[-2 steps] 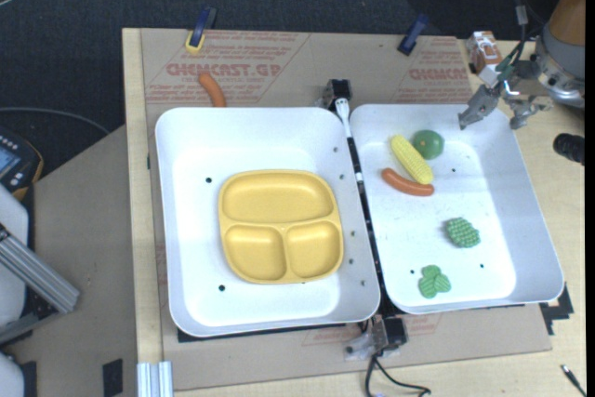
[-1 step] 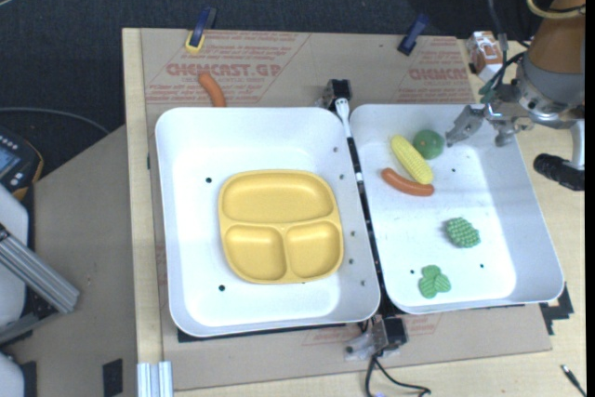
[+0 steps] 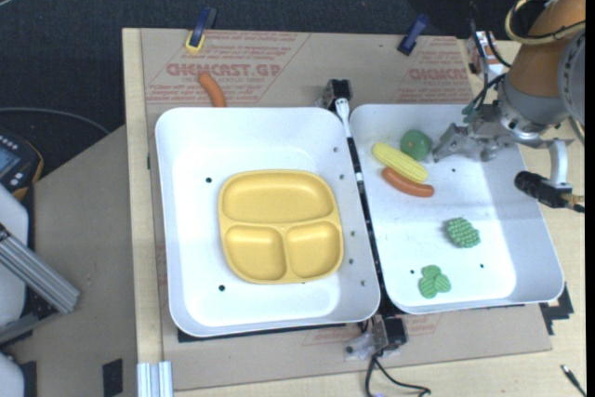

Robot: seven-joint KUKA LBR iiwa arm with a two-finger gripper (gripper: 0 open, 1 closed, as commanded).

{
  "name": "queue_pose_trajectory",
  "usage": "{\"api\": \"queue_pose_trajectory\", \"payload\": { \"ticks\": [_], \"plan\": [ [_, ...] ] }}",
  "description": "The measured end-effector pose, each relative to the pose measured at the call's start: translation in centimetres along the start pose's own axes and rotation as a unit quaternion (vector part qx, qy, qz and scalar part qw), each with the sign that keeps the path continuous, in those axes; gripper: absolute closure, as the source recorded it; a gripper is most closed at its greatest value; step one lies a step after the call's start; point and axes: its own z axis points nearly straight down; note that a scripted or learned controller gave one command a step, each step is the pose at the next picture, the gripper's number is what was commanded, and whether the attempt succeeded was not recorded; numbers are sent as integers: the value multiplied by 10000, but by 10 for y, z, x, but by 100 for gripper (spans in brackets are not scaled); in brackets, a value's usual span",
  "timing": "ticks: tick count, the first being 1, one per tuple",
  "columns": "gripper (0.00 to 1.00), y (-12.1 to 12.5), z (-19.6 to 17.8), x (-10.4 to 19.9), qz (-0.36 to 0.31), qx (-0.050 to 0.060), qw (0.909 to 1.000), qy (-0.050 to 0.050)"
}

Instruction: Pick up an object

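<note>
The pincer stood low over the far part of the right bin, at the end of the arm reaching in from the right. Whether it was released or clenched could not be told; nothing was seen in its grip.

Just beside its tip, to the left, lay a round green ball, the nearest candidate for the pick. Touching or nearly touching that ball on its near side was a yellow corn cob, lying at a slant, and directly against the cob's near side lay an orange sausage. These three formed a tight cluster. Well apart, toward the near side of the bin, sat a knobbly green piece and a leafy green piece, each standing alone.

In judgement, the step in hand was the approach to a grasp. To do it well, the pincer should be centred over one item, not the seam between neighbours; the ball looked likely to roll, and the cob is best taken across its narrow width. The lone green pieces offered cleaner access.

The left bin held a yellow divided tray. A second orange sausage lay on the table beyond it.
</note>
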Motion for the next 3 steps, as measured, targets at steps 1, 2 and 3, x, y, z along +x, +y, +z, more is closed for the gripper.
{"api": "queue_pose_trajectory", "payload": {
  "ticks": [1, 2, 3],
  "plan": [
    [100, 3, -16, 0, -4, -48, 10000, -17],
    [100, 1, -73, -10, 5, -76, 10000, -29],
    [100, -3, -121, -4, 0, -72, 10000, -23]
  ]
}}
